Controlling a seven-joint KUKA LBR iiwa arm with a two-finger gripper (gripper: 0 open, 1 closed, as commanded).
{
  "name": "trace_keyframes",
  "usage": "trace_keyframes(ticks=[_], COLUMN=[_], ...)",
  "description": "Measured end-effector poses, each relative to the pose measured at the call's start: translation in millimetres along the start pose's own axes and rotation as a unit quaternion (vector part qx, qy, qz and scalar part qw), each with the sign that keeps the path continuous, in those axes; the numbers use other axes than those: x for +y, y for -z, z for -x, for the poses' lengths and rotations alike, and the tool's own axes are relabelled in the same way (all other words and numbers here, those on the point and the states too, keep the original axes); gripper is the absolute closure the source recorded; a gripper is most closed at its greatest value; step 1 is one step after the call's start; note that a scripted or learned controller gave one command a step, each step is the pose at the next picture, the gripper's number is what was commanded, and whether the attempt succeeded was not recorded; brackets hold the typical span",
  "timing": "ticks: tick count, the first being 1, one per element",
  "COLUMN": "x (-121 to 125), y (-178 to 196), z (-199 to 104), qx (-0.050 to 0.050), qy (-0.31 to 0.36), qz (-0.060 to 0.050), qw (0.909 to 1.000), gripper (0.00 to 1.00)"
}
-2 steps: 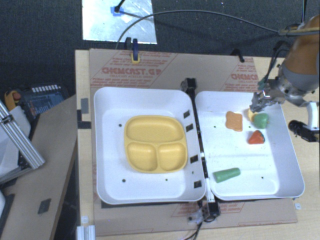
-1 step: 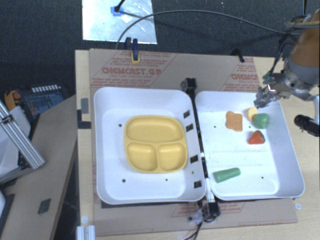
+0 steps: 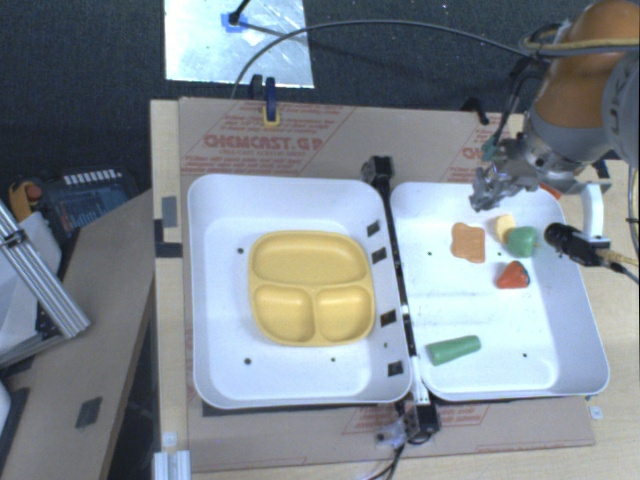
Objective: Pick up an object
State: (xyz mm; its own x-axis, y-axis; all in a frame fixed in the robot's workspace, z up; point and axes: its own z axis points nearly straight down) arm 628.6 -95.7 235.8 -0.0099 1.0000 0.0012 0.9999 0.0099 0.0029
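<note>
Hovering over the far corner of the right bin point(image 3: 560, 368), the gripper point(image 3: 487, 194) hangs from the grey arm point(image 3: 580, 78); from here I can't tell its state. Just below it in the view lies an orange slab-shaped piece point(image 3: 468, 242). Beside that, toward the arm, a small yellow piece point(image 3: 503, 226) touches a round green one point(image 3: 521, 238), with a red-orange wedge point(image 3: 513, 275) a little nearer. A green cylinder-like piece point(image 3: 453, 348) lies well apart, at the near side. Off to the gripper's left, the left bin point(image 3: 215, 268) holds a yellow sectioned tray point(image 3: 310, 286).
</note>
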Motion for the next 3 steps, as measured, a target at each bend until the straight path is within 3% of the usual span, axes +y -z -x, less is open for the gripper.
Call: trace_keyframes(ticks=[3], x=[-18], y=[9], z=[-167], qx=[0.0], qy=[0.0], qz=[-0.001], qw=[1.0], gripper=[1.0])
